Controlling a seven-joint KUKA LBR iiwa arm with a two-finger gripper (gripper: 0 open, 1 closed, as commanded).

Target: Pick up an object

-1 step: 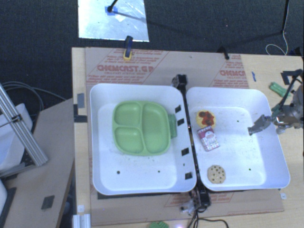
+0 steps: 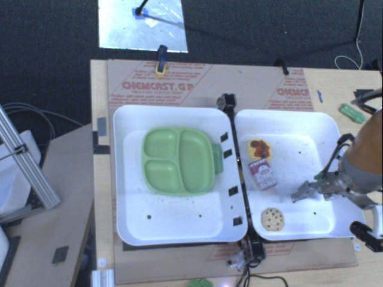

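Camera view, I log: gripper [image 2: 305,191] in right bin [image 2: 320,123], finger state untellable, approach step; next, descend on red carton [image 2: 262,174] left of it.

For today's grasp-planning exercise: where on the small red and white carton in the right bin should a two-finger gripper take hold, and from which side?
Grip the carton across its two long edges, coming straight down from above. It appears to lie flat on the right bin floor, slightly askew, so the narrow width probably suits the gripper. Turn the wrist to match its tilt and stay clear of the yellow and red toy just beyond it.

yellow clamp [image 2: 161,63], foil sheet [image 2: 142,17]
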